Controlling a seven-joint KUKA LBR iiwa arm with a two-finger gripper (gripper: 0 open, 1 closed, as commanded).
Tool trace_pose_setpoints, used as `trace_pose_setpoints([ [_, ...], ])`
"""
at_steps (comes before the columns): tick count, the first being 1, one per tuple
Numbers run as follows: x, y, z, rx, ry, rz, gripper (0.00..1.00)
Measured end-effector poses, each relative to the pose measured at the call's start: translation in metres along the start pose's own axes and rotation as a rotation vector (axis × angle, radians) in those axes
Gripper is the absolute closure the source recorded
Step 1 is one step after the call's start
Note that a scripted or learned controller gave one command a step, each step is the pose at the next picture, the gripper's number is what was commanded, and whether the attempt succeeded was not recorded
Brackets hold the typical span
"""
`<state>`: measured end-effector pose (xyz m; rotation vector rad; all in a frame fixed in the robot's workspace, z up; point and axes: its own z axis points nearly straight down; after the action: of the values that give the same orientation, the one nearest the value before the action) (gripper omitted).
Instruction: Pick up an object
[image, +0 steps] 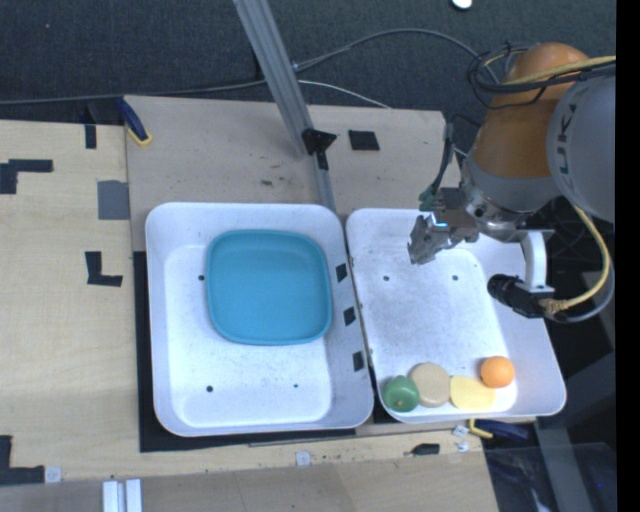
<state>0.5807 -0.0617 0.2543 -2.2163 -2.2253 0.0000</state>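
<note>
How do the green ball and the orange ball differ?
The green ball lies at the near-left corner of the right bin, touching the beige disc; the orange ball lies further right, beside the yellow piece. The green one looks slightly larger. Both are round and lie along the near wall.

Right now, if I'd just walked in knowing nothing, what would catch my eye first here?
Probably the big blue plate, lying flat in the left bin. Next, the grey and orange arm reaching in from the right, its end effector poised above the far end of the right bin. Then a row of small things along that bin's near edge: a green ball, a beige disc, a yellow piece and an orange ball.
</note>
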Motion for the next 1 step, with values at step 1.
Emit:
trace_pose_setpoints([
  [1,0.0571,0.0073,-0.0012,0.0,0.0,0.0,1.0],
])
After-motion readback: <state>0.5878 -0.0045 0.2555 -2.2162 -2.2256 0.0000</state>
